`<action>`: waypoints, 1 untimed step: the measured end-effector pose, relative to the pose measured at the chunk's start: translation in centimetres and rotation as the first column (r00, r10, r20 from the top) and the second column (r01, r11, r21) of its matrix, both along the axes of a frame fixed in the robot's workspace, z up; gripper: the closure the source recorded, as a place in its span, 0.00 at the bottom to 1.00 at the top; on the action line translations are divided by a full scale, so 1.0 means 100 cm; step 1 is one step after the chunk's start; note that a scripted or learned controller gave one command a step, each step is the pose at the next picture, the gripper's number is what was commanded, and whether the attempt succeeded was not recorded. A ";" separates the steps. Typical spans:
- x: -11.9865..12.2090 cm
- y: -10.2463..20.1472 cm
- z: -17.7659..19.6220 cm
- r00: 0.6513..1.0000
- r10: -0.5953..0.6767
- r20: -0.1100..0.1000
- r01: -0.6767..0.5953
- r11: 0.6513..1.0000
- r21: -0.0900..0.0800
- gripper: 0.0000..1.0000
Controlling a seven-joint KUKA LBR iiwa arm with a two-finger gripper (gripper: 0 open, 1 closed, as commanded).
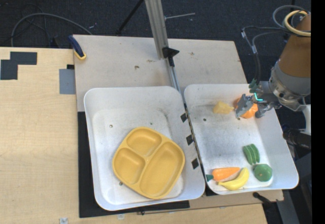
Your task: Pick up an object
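The two shallow white plastic bins [133, 97] look matt and scuffed with grey specks. A yellow three-compartment plastic tray [148, 162] has a smooth, faintly glossy finish. The tall ribbed aluminium post [155, 20] is bare brushed metal (dull sheen). The pale wooden benchtop [35, 136] looks smooth.
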State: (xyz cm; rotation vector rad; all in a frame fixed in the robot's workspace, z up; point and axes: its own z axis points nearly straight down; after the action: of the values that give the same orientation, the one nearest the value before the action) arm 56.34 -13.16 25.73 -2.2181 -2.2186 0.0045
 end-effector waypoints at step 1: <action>0.000 0.000 0.001 1.000 0.000 0.002 0.000 1.000 0.000 0.00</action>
State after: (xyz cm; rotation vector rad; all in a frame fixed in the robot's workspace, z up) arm 56.39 -13.16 25.82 -2.2191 -2.2200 0.0025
